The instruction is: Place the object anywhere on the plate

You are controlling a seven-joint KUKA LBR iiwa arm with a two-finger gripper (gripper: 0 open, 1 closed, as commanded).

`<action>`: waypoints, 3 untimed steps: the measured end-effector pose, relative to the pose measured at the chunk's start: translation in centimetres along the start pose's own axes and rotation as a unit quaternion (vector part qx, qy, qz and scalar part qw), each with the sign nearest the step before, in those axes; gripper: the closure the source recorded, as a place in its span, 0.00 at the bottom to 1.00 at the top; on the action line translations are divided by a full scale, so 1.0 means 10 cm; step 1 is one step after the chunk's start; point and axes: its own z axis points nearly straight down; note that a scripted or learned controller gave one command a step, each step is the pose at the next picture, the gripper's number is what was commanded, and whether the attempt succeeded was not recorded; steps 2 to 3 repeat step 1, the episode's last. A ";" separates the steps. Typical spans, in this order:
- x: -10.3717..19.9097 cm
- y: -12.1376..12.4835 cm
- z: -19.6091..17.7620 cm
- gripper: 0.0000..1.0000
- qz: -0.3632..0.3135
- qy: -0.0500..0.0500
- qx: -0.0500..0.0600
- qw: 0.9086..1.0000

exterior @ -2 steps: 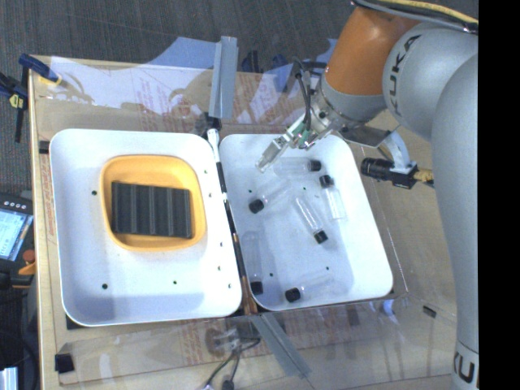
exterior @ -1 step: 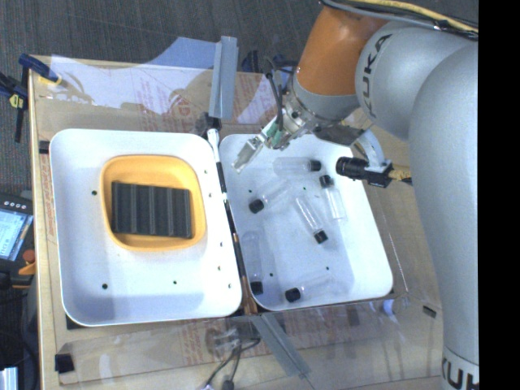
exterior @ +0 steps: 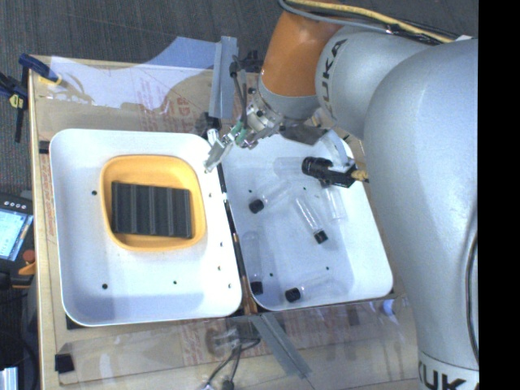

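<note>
A yellow plate (exterior: pixel 116 177) with a dark ribbed centre (exterior: pixel 153 210) lies in the left white bin (exterior: pixel 81 275). Several clear tubes with black caps lie in the right bin (exterior: pixel 361 266): one (exterior: pixel 309 214) near its middle, one (exterior: pixel 272 195) towards its left, one (exterior: pixel 313 287) by the front edge. My gripper (exterior: pixel 213 151) hangs over the seam between the two bins, at the right bin's far left corner and just right of the plate's far right corner. Whether it holds anything is too small to tell.
The big grey arm covers the right side of the right bin. A grey upright bracket (exterior: pixel 223 75) stands behind the gripper. Paper sheets (exterior: pixel 122 84) lie beyond the left bin. A small screen (exterior: pixel 12 234) sits at the far left.
</note>
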 end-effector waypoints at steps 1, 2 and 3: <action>0.32 0.21 0.00 0.00 0.010 0.000 0.000 1.000; 0.32 0.21 0.00 0.00 0.010 0.000 0.000 1.000; 0.32 0.21 0.00 0.00 0.010 0.000 0.000 1.000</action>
